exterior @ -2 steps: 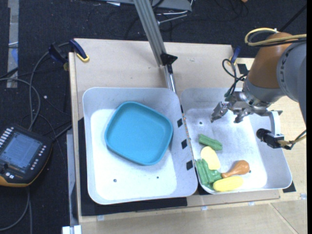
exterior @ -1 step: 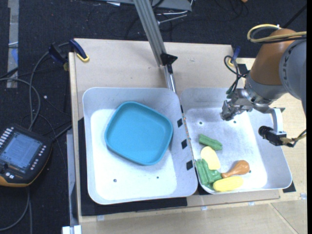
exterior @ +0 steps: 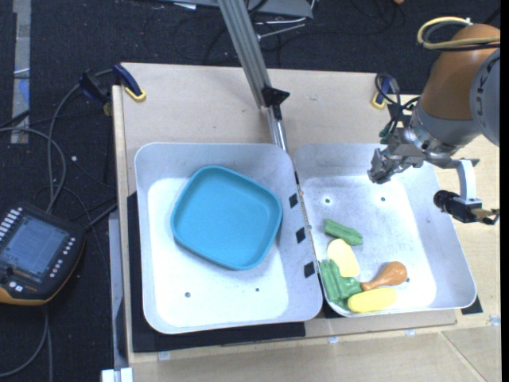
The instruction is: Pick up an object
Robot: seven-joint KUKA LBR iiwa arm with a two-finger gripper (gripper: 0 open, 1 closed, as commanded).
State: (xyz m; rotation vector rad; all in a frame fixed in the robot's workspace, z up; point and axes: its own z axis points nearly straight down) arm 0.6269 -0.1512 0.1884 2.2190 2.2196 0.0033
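Hand (exterior: 382, 168): above right bin (exterior: 421, 213) far end; grip state cannot tell.
Toys (exterior: 358, 273): clustered near corner.
Advice: descend on green piece (exterior: 343, 231), apart from others.

Grey arm (exterior: 465, 106) — orange band, yellow cable loop — dark metal gripper (exterior: 382, 169).

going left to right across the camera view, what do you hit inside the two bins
blue square plastic plate → small green pickle-shaped toy → brown toy drumstick → gripper hanging over the right bin's far end
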